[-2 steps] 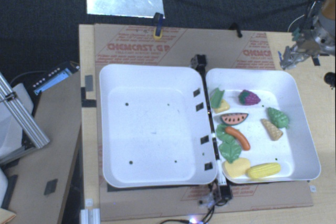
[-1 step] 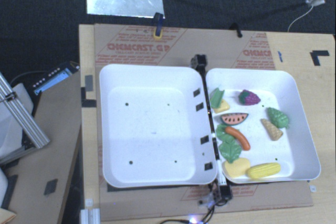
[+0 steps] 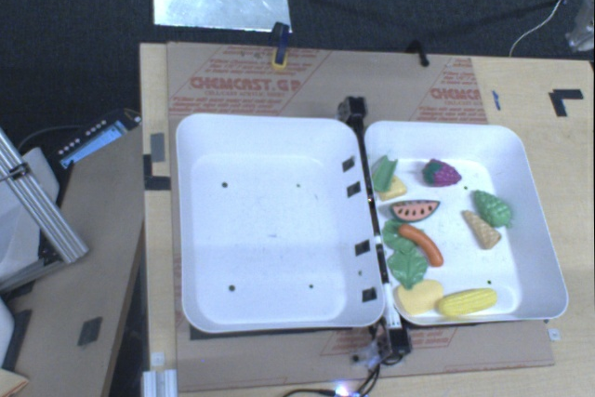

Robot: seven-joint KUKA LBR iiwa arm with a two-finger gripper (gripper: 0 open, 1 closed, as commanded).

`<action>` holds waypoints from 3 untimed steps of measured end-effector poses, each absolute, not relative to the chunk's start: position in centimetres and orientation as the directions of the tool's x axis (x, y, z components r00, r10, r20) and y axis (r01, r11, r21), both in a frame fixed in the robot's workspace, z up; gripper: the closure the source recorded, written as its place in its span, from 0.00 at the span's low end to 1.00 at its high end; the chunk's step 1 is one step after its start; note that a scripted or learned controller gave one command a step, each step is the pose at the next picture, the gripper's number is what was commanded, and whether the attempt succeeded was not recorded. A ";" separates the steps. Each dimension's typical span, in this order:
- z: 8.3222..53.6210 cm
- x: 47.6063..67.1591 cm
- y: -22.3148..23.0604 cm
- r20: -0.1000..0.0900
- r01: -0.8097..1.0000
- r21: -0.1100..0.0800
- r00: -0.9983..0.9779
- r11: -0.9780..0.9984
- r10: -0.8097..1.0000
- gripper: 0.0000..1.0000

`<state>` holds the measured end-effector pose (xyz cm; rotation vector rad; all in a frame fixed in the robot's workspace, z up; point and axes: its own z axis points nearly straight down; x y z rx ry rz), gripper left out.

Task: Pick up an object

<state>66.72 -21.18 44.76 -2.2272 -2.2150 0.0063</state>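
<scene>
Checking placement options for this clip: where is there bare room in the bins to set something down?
The left bin has bare floor wall to wall. In the right bin, small patches lie right of the grapes and between the sausage, cone and corn. It is crowded along the divider.

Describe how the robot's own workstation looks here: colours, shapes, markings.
The left bin and right bin are shallow, white and round-cornered, set side by side. Small black clips line the seam between them. The tan board beneath carries red CHEMCAST lettering.
</scene>
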 end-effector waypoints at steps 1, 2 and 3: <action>47.0 66.9 -19.7 -0.002 1.000 0.004 -0.004 0.004 1.000 1.00; 48.1 66.9 -19.7 -0.004 1.000 0.008 -0.008 0.008 1.000 1.00; 49.5 66.9 -17.9 -0.002 1.000 0.005 -0.004 0.004 1.000 1.00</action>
